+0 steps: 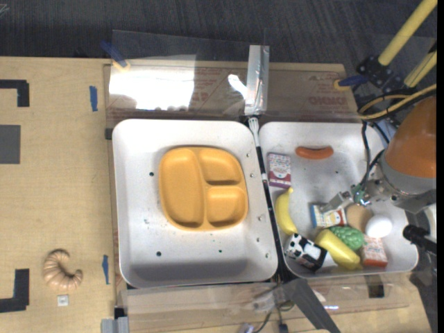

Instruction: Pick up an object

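At the near rim of the right bin I see a black-and-white toy cow and a yellow-green corn cob. At the cob's twelve o'clock, the gripper hangs over a small carton; I cannot tell its grip. A banana lies at the carton's nine o'clock, a sausage farther back. The left bin holds a yellow tray.

Nothing I can read

The cartons beside my pincer carry print, and the cardboard beyond it faint lettering, all too blurred.
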